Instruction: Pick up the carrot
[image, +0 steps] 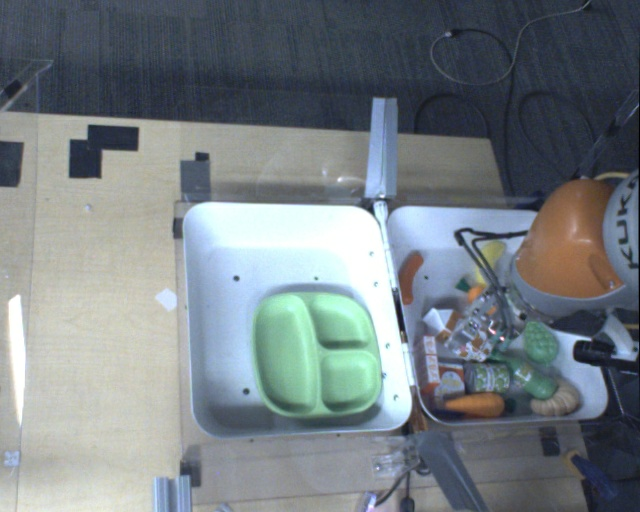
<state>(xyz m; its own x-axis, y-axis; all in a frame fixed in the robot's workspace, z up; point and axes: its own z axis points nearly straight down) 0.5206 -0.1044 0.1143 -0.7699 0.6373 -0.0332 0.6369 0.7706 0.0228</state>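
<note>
The carrot (475, 405) is orange and lies flat along the front wall of the right bin (440, 225), with its tip pointing left. My gripper (485, 320) hangs over the middle of that bin, below the arm's orange band (565, 250). It sits above the clutter, a short way behind the carrot and apart from it. Nothing can be seen held in it.
A green divided plate (318, 352) lies in the left bin (230, 240). Around the carrot are a green labelled bottle (502, 378), a green round item (541, 342), a beige pastry (556, 402), a red packet (430, 365) and a red-orange sausage-shaped piece (410, 275).
</note>
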